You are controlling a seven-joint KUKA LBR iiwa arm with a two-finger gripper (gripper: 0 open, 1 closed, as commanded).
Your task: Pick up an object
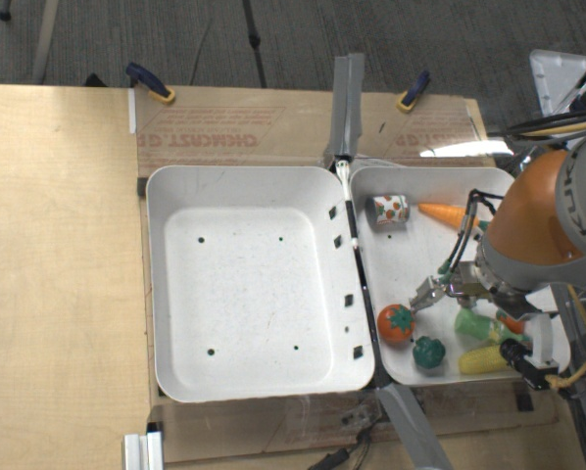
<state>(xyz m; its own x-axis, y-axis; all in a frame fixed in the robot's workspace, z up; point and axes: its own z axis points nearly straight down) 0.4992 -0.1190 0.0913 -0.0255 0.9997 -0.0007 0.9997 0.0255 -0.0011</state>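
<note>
The right bin holds several toy foods: a red tomato, a dark green broccoli piece, a yellow corn cob, a light green piece, an orange carrot and a small printed can. My gripper hangs low over the bin's middle, just right of and above the tomato. Its fingers look spread, with nothing between them. The orange wrist band and the grey arm cover the bin's right side.
The left bin lies beside the right one, separated by a hinged rim with black clips. Cardboard lies behind the bins with two clamps. A wooden bench extends left.
</note>
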